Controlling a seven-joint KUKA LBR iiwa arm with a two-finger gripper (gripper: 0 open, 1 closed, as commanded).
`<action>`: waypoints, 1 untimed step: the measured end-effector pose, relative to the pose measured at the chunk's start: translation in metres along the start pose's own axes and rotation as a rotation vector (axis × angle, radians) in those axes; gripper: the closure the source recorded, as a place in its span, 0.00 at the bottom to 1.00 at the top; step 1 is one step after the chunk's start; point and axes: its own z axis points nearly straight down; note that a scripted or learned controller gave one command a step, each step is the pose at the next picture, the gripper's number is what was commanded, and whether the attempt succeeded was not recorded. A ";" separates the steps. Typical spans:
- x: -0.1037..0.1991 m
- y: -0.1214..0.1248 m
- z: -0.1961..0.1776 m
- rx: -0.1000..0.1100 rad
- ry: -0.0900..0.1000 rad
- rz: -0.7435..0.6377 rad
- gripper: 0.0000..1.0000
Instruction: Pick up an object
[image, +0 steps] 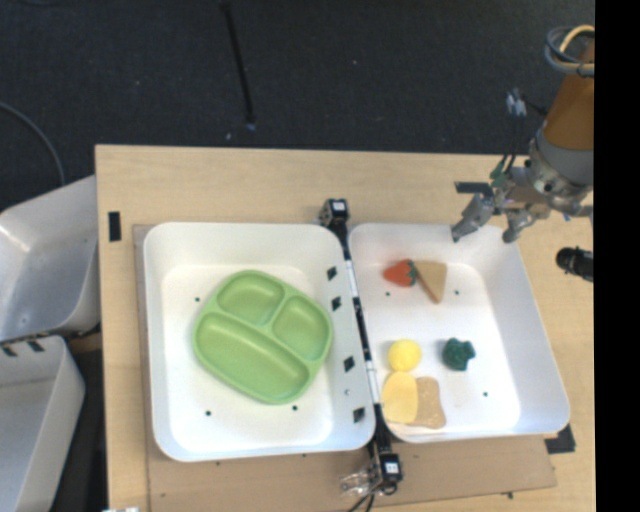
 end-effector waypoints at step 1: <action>0.001 0.002 -0.009 -0.013 -0.003 -0.004 0.00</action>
